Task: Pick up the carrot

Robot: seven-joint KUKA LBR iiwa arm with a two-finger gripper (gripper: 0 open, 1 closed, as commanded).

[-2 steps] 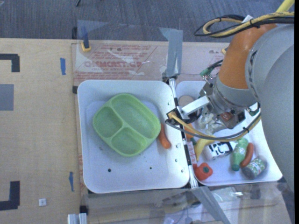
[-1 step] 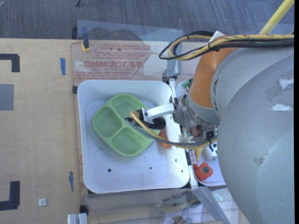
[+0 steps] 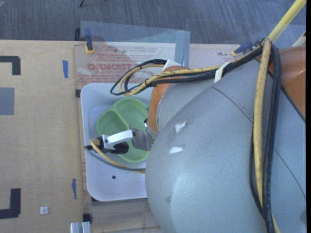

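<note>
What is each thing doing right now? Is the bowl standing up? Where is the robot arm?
Green bowl: upright in the white bin, partly covered by the arm.
White bin: lying flat on the bench.
Robot arm: reaching in over the bin.
Yellow cable: draped along the arm.

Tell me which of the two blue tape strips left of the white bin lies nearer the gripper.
The lower strip, by the bin's bottom-left corner; the other strip sits farther up, near the orange clamp.
</note>
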